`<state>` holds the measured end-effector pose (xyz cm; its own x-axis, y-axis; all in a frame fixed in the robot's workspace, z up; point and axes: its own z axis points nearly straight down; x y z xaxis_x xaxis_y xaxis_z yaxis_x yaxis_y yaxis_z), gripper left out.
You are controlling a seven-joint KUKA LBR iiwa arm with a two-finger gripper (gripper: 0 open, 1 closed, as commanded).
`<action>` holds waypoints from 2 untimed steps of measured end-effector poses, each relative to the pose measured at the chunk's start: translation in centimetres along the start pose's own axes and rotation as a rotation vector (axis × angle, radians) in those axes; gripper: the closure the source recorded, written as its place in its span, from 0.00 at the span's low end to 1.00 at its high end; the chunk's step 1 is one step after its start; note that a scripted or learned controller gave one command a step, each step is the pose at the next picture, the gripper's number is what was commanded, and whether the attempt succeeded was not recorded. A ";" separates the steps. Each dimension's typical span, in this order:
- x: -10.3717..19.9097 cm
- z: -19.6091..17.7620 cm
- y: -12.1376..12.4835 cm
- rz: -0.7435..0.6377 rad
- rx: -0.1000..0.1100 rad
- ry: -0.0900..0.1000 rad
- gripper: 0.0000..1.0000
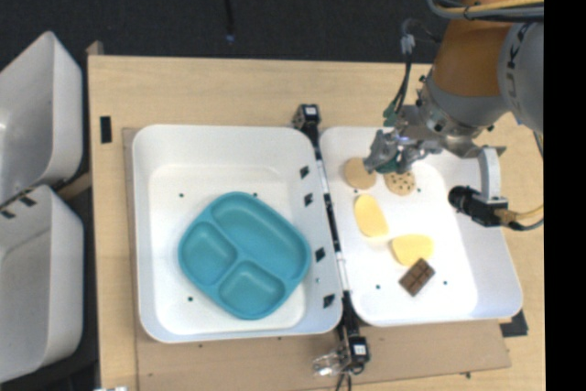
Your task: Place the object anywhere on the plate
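Observation:
A blue plate (243, 254) with three compartments lies in the left bin (151, 197). In the right bin (485, 279) lie a tan round cookie (358, 174), a chocolate-chip cookie (400, 185), a pale yellow oval piece (370, 217), a yellow wedge (411, 247) and a brown chocolate bar (417, 276). My gripper (388, 156) hangs low over the back of the right bin, between the tan cookie and the chocolate-chip cookie, right above them. Nothing shows between its fingers.
The grey arm with its orange band (476, 41) reaches in from the right over the right bin's back edge. A black clip (306, 115) sits where the two bins meet at the back. White containers (32, 188) stand left of the bench.

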<state>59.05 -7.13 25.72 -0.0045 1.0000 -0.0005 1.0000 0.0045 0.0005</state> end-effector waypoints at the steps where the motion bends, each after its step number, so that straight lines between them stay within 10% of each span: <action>1: 5.2 0.0 -0.5 -0.002 0.001 0.001 1.00; 2: 10.2 -0.6 0.4 -0.003 -0.002 0.002 1.00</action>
<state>59.36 3.03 26.34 -0.0073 1.0000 0.0013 1.0000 0.0073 0.0021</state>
